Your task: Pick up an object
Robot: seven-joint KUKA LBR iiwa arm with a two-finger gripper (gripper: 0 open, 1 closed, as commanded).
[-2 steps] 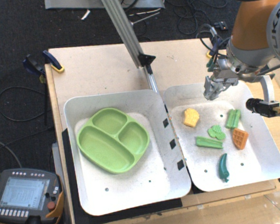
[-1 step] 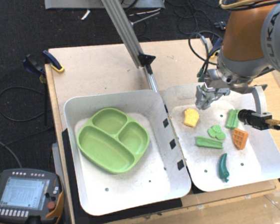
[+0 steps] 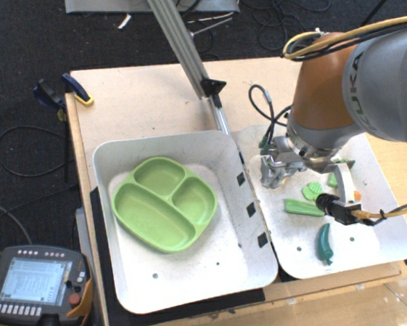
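The arm's metal gripper [image 3: 272, 174] hangs low over the right bin [image 3: 388, 243], near its left edge. I cannot tell how it is set. Just beside it lie a flat green stick [image 3: 303, 208] and a curved teal piece [image 3: 324, 243]. A smooth green plate [image 3: 165, 203] with three parts sits in the left bin [image 3: 194, 276].

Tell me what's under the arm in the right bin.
Around the gripper: a flat green bar, a teal curved piece, a light green scrap. The wrist covers the bin's far part.
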